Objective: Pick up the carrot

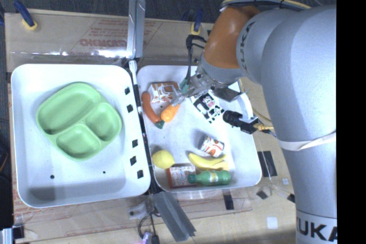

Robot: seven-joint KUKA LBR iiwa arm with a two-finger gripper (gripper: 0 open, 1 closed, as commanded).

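The carrot (170,113) is a short orange piece with a green end, lying in the upper left part of the right bin (247,140). It rests against a reddish sausage (147,106) on its left. My gripper (185,89) reaches down from the right, with its tip just above and to the right of the carrot's upper end. It hangs over the edge of a printed snack carton (162,92). The grey wrist and orange band (229,37) hide the bin's far right corner.
Also in the right bin are a black-and-white patterned item (209,107), a small can (212,146), a banana (207,162), a lemon (163,158) and a green bottle (209,178) along the front wall. The left bin (28,180) holds a green divided plate (79,120).
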